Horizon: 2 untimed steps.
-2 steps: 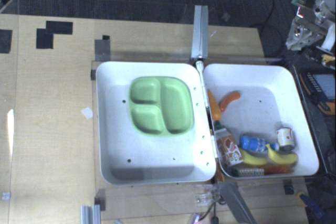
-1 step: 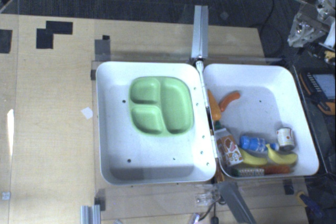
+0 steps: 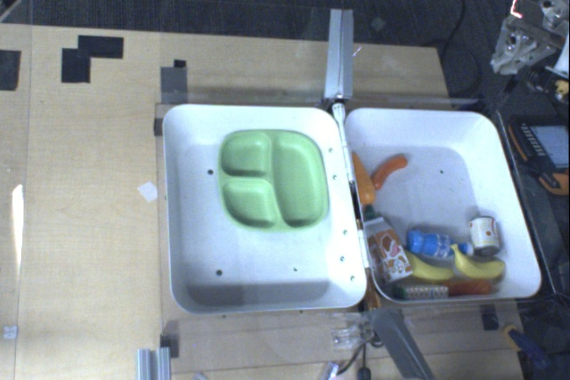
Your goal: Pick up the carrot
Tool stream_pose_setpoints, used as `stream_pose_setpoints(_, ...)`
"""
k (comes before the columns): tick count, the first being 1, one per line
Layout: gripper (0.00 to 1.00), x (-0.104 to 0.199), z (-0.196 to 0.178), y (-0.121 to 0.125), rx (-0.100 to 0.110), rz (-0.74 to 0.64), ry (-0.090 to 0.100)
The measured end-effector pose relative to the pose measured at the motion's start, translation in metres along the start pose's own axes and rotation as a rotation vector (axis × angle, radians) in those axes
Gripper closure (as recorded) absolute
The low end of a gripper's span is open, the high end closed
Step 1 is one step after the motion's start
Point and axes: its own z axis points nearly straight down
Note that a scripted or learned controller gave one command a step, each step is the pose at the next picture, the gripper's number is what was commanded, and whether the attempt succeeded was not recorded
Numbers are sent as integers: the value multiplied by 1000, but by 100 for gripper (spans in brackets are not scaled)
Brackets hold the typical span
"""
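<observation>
Your bench is pale wood, with black patches near its far left corner. Two shallow white bins sit side by side on it, touching along a shared middle rim.

Left bin: it holds a green divided tray, three compartments, lying flat toward the bin's far side.

Right bin: clutter gathers along its near edge and left wall. Its far right part is bare white.

The carrot lies against the right bin's left wall, long axis running far to near. Just beside it, a curved orange sausage-like piece angles toward the bin's middle, its lower end close to the carrot; you cannot tell if they touch.

Along the near edge, left to right: a small printed packet, a blue bottle on its side, a yellow banana, a small white can near the right wall. A red item lies under the banana, mostly hidden.

The claw sits off the bench's far right corner, well apart from the carrot. Its fingers are too blurred; you cannot tell their state.
</observation>
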Motion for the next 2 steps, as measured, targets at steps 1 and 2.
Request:
stream_pose_setpoints(1, 100, 1, -12, 2, -6, -6, 0)
stream_pose_setpoints(2, 100, -17, 55, -13, 55, -406, 12)
